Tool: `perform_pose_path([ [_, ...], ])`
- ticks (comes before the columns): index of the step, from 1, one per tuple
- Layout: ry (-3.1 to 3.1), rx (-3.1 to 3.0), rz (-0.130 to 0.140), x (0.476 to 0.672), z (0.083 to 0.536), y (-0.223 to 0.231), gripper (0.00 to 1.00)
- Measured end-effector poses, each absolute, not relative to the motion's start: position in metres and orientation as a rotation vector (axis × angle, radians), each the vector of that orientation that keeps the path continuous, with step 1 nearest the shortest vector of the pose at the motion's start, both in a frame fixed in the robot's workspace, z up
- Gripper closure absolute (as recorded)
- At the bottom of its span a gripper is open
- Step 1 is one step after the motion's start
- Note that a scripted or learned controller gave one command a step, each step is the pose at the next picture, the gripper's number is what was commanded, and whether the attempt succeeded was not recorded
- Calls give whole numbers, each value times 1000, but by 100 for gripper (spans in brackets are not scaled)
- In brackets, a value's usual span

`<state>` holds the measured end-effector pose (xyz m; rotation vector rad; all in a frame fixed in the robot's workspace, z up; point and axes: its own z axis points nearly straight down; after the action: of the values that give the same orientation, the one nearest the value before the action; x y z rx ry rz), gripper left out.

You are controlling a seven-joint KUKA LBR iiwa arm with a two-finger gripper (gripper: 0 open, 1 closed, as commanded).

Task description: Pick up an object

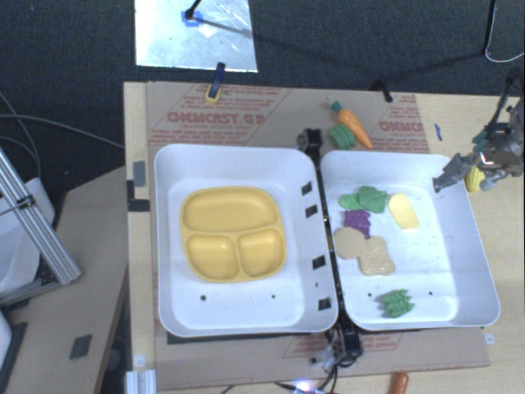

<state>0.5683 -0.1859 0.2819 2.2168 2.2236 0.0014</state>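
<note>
The right bin (pixel 459 245) holds several toy foods: a green leaf (pixel 365 198), a purple grape bunch (pixel 357 218), a pale yellow block (pixel 403 210), two tan bread pieces (pixel 351 242) (pixel 376 258) and a green pod (pixel 396 303). My gripper (pixel 472 173) hangs over this bin's far right rim, well to the right of the yellow block. A small yellow bit (pixel 473 180) shows at the gripper's tip; I cannot tell whether it is held or part of the hand.
A yellow three-compartment tray (pixel 234 232) lies in the left bin (pixel 172 179). Behind the bins, a toy carrot (pixel 354 124) and a green piece (pixel 340 136) rest on the board. A blue and yellow tool (pixel 215 83) lies at the back left.
</note>
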Motion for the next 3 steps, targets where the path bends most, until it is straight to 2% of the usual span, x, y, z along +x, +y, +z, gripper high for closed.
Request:
perform_pose_path([
  [1, 2227, 2236, -12, 495, 109, -207, 0],
  [2, 2228, 2206, 6, 561, 85, -156, 0],
  [3, 2210, 2212, 7, 585, 193, -210, 0],
])
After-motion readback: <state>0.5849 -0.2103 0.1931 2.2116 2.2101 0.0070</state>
